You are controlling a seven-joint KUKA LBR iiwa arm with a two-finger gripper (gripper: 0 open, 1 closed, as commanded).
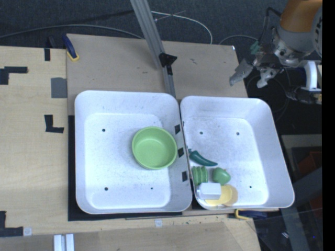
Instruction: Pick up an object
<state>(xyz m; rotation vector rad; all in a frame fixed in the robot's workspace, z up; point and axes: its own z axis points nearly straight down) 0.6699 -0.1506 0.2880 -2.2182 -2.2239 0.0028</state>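
Camera view from above: the gripper [255, 76] hangs past the right bin's [261, 109] far rim, fingers spread with nothing between them, while a green bowl [154, 148] sits in the left bin [89, 140] and small green, white and yellow objects [213, 184] cluster in the right bin's near-left corner.

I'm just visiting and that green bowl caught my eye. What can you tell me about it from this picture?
The green bowl is round, pale lime green, and looks like smooth plastic. It sits upright with its open side up, and nothing can be seen inside it. It rests on the floor of the left white bin, toward that bin's right side, near the wall shared with the neighbouring bin. Nothing else touches it.
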